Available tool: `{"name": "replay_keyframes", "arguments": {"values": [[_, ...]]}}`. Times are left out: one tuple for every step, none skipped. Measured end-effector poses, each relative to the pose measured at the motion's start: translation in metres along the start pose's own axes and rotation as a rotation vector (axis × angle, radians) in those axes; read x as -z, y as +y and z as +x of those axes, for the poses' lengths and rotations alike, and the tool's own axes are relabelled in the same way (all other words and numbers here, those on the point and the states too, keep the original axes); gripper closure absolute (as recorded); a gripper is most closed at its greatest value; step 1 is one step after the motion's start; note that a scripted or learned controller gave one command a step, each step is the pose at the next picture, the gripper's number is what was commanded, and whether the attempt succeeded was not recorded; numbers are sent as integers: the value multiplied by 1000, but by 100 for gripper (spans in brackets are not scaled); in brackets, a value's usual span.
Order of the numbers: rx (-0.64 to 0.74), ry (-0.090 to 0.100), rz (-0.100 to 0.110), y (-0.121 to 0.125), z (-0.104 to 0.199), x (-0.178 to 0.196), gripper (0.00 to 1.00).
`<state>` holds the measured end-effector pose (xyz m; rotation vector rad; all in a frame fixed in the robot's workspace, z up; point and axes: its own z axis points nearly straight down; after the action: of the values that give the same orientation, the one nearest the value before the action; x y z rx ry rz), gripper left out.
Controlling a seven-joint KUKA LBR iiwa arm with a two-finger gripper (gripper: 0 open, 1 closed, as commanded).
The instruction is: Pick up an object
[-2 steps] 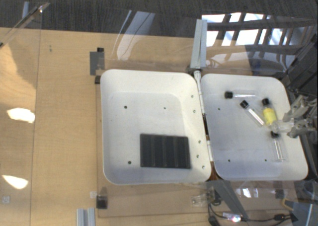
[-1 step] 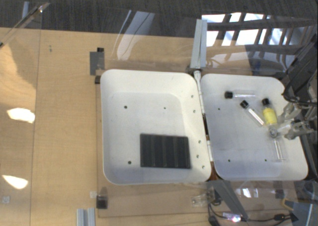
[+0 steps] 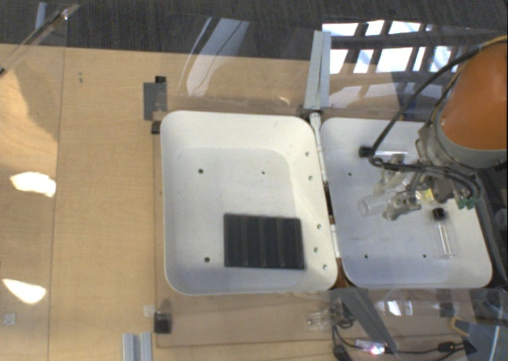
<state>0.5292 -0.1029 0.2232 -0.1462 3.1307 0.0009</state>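
A black ribbed rectangular pad [image 3: 263, 241] lies flat in the front part of the left bin [image 3: 171, 193]. My gripper [image 3: 403, 199] hangs low over the middle of the right bin [image 3: 357, 268], under the grey wrist and orange band [image 3: 476, 105]. A clear, glassy piece [image 3: 371, 205] lies just left of the gripper, and I cannot tell whether they touch. A small clear tube [image 3: 444, 239] rests on the bin floor to the gripper's front right. A tiny dark item [image 3: 437, 213] sits beside it.
Black cables [image 3: 397, 125] loop from the arm across the back of the right bin. A metal post [image 3: 317, 74] stands behind the seam between the bins. A wooden bench top [image 3: 79, 193] stretches to the left. Brackets and wires [image 3: 357, 328] sit along the front edge.
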Motion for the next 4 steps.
{"name": "replay_keyframes", "arguments": {"values": [[2, -8, 0, 1, -3, 11, 100], [4, -15, 0, 2, -7, 21, 100], [-206, 2, 1, -37, -30, 14, 100], [-227, -3, 3, -104, -28, 90, 100]]}}
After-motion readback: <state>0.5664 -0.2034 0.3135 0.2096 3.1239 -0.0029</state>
